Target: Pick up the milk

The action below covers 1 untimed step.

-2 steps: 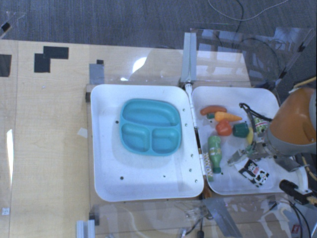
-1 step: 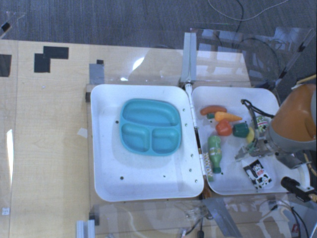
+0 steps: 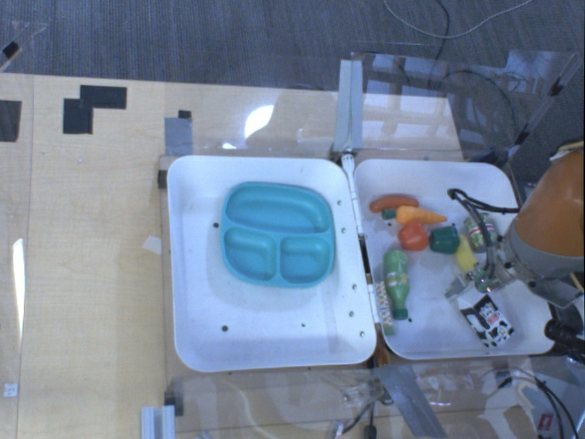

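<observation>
Milk lying in right bin, hand just above, spread unclear

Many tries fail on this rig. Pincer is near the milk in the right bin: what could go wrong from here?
1. The milk lies flat, close to the bin wall, so one finger may hit the wall.
2. The pincer sits between the milk and a yellow item; it might close on the wrong thing.
3. The milk lies at an angle, so a misaligned grip could push it away instead of gripping.
</observation>
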### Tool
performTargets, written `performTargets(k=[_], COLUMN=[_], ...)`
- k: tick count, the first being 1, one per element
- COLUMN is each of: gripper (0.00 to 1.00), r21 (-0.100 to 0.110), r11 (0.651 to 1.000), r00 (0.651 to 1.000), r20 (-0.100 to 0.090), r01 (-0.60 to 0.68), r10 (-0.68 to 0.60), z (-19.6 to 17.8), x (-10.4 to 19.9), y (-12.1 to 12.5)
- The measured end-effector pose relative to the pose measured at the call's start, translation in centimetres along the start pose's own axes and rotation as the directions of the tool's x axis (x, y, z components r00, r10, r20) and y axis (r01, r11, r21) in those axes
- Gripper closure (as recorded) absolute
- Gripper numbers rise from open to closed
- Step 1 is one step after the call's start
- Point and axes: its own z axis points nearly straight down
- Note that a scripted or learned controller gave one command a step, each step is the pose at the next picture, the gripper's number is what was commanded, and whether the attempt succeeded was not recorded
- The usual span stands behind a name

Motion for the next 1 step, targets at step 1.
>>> performTargets(k=[1], gripper=[1.00], r21=[-0.002], r11=[1.000], r00=[1.000], r20=[0.003], r01=[-0.020], r10=[0.020], z=[-11.94], x=[-0.61], y=[-0.87])
